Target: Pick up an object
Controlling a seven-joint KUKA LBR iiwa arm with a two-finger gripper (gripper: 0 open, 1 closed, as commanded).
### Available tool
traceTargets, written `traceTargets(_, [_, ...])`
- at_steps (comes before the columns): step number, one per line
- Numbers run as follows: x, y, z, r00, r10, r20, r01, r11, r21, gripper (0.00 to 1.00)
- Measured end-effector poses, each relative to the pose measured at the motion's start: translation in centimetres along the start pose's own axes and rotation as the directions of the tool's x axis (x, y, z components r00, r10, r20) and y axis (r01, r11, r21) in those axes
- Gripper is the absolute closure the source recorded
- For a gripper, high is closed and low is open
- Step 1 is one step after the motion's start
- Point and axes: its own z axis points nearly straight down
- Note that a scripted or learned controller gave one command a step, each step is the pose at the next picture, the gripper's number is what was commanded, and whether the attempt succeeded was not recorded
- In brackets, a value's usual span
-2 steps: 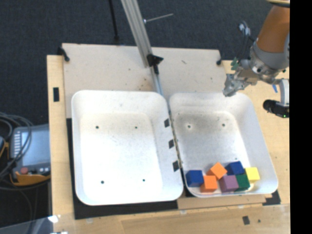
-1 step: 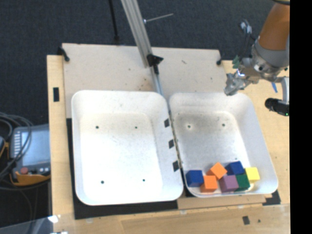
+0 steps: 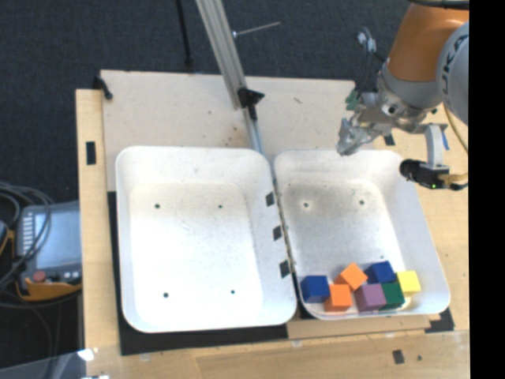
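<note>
Blocks (image 3: 361,286) cluster in right bin's (image 3: 410,212) near corner; claw (image 3: 349,142) hangs over far rim.

Even, diffuse overhead light washes the two white bins (image 3: 197,235) nearly featureless; soft shadows edge the bench (image 3: 316,93), while the dark floor (image 3: 47,30) toward 10 o'clock shows grain and mild blur.
</note>
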Motion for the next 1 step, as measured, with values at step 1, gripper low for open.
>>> traceTargets(1, [5.82, 0.72, 0.16, 1.000, -0.001, -0.001, 0.001, 1.000, 0.001, 1.00])
